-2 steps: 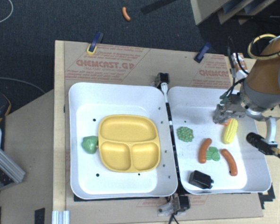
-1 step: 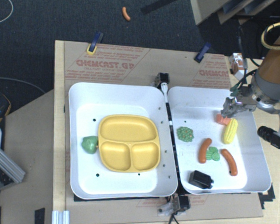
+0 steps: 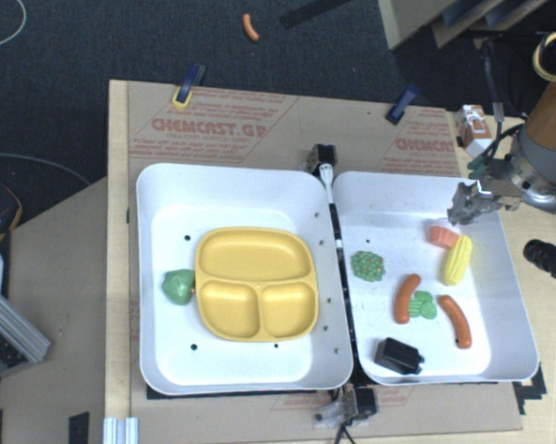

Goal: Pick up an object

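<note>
My gripper hangs over the far right part of the right bin, just above a small salmon-pink piece. Beside that piece lies a yellow corn cob. Further toward the front are two orange-red sausages, with a green leafy piece between them. A round green speckled item lies left of them. A black block rests near the bin's front edge. Nothing shows between the gripper's fingers.
The left bin holds a yellow three-compartment plate and a green lump to its left. A black clamp sits at the far seam between the bins. The arm's wrist comes in from the right.
</note>
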You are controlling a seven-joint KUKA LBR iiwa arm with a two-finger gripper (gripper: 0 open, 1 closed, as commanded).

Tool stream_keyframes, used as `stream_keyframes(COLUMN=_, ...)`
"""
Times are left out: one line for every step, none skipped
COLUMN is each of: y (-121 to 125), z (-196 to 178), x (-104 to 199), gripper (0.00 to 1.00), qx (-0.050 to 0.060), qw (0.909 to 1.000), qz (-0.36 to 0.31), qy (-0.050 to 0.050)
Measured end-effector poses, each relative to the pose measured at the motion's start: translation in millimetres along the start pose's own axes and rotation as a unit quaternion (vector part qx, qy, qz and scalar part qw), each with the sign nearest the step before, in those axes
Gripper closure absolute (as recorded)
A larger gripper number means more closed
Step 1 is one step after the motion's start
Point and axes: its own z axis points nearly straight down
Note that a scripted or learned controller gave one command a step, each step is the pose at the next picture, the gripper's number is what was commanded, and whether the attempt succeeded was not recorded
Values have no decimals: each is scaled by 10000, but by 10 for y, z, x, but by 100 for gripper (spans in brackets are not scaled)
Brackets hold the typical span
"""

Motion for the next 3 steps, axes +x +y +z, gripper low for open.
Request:
stream_keyframes(y=331, z=81, x=519, gripper=100, qx=8, qw=10000, qz=-28, qy=12)
stream_keyframes(y=607, z=100, x=949, gripper=100, qx=7, qw=10000, qz=-22, qy=12)
stream_keyframes(y=616, z=-24, x=983, gripper=100, qx=6, qw=10000, qz=-4, qy=7)
